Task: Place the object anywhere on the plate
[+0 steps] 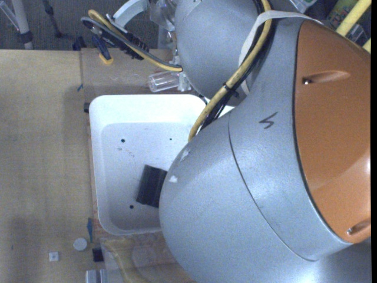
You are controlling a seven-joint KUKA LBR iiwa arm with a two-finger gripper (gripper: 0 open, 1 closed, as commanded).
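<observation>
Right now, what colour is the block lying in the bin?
Black; the block lies on the white bin floor, clearest in the camera view.

The grey arm [247, 175] covered the right part of the white bin [106, 158], hiding its right wall and far right corner. A black object [149, 186] lay on the bin's floor near the front edge; the arm hid its right side, and what it was could not be told. The arm's orange band [336, 134] was cut off by the right edge. Small items [79, 244] on the bench [41, 158] by the bin's front left corner were too small to tell.
</observation>
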